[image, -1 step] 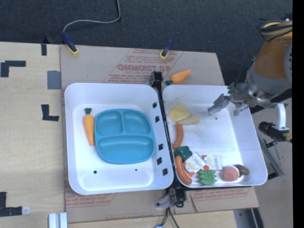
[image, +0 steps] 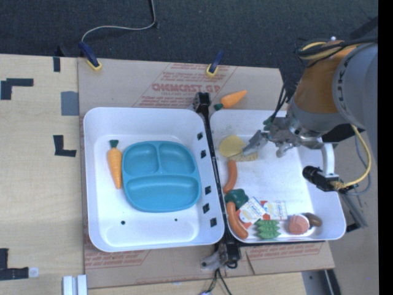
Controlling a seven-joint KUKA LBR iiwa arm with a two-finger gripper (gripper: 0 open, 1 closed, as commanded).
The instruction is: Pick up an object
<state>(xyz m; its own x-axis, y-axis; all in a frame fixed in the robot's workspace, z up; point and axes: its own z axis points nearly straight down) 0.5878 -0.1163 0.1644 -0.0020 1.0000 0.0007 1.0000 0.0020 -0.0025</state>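
The gripper (image: 253, 147) hangs low in the upper part of the right bin (image: 319, 233), its tip touching or just over the right edge of a pale yellow round toy (image: 232, 145); whether its fingers are spread or closed, or have hold of anything, cannot be told. Just below it lies a sausage (image: 231, 174), and farther down, along the bin's lower edge, a cluster of small toy foods (image: 264, 217). In the left bin (image: 98, 226) a blue divided plate (image: 161, 175) sits with a carrot (image: 114, 164) touching its left edge, and another carrot (image: 233, 98) lies outside on the cardboard (image: 178, 85) above the bins.
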